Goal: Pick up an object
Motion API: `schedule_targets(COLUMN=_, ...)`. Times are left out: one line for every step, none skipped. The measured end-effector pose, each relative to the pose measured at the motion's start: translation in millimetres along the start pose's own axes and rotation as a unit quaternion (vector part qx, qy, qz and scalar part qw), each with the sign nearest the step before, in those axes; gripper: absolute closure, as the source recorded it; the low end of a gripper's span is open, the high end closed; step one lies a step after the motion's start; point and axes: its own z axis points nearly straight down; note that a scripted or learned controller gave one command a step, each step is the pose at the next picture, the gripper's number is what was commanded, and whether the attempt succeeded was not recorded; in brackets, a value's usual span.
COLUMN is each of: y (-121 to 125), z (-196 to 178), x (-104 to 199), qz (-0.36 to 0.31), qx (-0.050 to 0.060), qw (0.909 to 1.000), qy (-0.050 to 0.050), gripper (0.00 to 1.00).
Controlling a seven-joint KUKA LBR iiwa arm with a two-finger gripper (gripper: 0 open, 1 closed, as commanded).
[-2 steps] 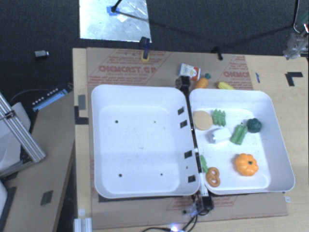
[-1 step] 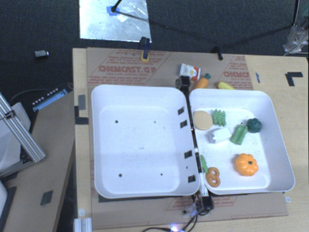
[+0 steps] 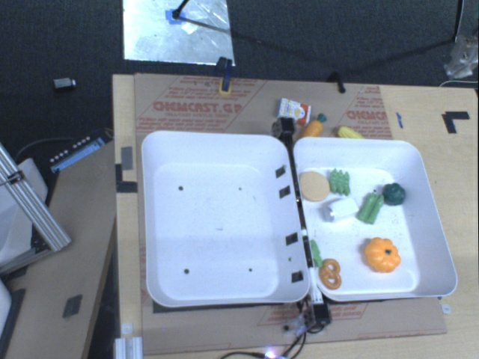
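The right bin (image 3: 430, 223) holds several small toy foods. An orange pumpkin (image 3: 382, 254) sits near its front right. A pretzel (image 3: 330, 273) lies at the front left beside a small green piece (image 3: 315, 253). A tan round cookie (image 3: 314, 186) rests near the left wall, with a light green ridged piece (image 3: 340, 182) to its right. A white block (image 3: 340, 209) lies mid-bin, next to a green cylinder (image 3: 370, 207) and a dark green broccoli (image 3: 394, 194).
The left bin (image 3: 157, 223) stands beside the right one, joined by black clips (image 3: 288, 193). Behind the bins on the bench lie a carrot (image 3: 312, 129), a yellow banana (image 3: 349, 133) and a small white packet (image 3: 292, 110). A metal plate (image 3: 176, 21) lies on the floor.
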Motion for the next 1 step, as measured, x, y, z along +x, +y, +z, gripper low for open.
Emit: schedule_targets(y=0.1, z=-28.2, x=-2.4, qz=0.0, qx=0.0, qw=1.0, qy=0.0, gripper=1.0)
